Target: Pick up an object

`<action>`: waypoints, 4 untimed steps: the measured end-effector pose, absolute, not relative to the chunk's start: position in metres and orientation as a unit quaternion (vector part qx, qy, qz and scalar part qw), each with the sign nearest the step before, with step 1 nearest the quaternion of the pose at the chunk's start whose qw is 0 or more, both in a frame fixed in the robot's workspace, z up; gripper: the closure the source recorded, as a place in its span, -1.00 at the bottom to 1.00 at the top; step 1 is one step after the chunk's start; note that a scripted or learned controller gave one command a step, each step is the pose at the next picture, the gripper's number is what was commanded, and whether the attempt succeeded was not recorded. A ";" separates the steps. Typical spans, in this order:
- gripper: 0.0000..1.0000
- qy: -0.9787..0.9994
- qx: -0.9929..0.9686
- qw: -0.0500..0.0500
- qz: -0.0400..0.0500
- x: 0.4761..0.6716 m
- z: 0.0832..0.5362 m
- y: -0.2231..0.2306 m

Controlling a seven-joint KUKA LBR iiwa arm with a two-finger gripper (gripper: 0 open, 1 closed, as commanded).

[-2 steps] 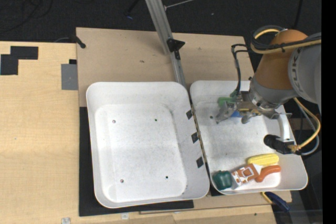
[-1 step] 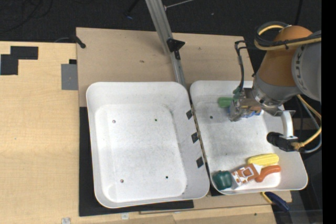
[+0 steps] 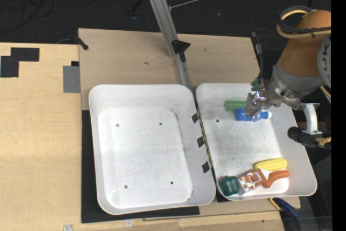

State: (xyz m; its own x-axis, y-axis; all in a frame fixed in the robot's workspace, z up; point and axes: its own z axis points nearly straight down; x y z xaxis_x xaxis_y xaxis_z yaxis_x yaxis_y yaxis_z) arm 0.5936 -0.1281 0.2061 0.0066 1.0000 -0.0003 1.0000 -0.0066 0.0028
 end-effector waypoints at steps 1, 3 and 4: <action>1.00 0.705 0.710 -0.001 -0.001 0.593 0.201 -0.128; 1.00 0.708 0.706 -0.003 0.000 0.550 0.222 -0.042; 1.00 0.709 0.706 -0.003 -0.001 0.541 0.216 0.010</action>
